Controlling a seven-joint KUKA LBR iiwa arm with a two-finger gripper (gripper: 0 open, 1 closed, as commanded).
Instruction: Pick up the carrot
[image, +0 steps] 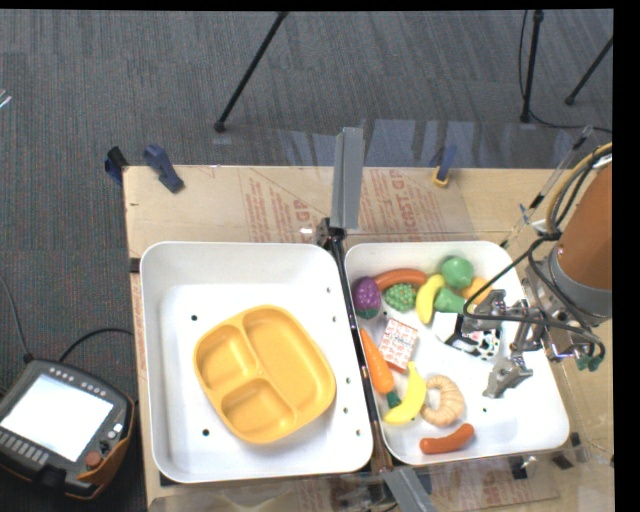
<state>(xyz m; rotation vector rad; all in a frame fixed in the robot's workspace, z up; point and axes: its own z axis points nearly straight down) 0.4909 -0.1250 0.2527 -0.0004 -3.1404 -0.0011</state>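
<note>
A yellow tray (265, 372) sits in the left bin (160, 290). In the right bin (545, 420), the carrot (376, 362) lies against the left wall, its length running toward the near edge. The gripper (510, 377) hangs well to its right with nothing visibly held; how wide it stands cannot be told.

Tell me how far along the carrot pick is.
Nothing looks done yet: the carrot lies in the right bin, against its left wall beside a banana. In hand: the claw hangs over the bin's right half, apart from the carrot. Left: reach across, grip it and lift.
</note>
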